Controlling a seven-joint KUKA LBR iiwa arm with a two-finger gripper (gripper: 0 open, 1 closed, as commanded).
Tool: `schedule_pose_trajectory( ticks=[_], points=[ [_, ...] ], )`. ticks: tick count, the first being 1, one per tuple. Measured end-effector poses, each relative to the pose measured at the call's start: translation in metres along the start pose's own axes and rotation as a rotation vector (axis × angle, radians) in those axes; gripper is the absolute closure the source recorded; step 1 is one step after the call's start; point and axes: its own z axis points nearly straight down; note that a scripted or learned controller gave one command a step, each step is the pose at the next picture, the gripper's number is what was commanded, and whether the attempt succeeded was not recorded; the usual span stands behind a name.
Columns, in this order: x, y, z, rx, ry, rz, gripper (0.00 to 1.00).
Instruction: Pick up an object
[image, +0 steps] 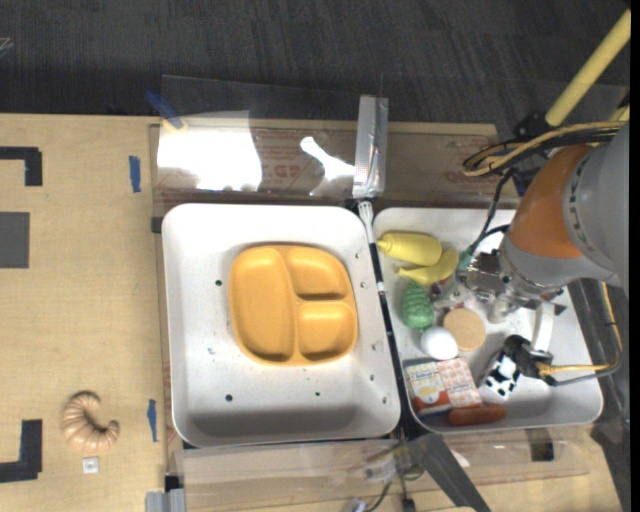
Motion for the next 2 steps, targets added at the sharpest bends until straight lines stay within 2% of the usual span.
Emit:
schedule_pose_trajectory(
  ticks=[1,2],
  points=[
    [0.0006,0.0017,-0.0091,-0.001,-0.001,-0.002,1.00],
    [0.0010,0.0015,-0.0086,0.000,0.000,-0.003,0.00]
  ],
)
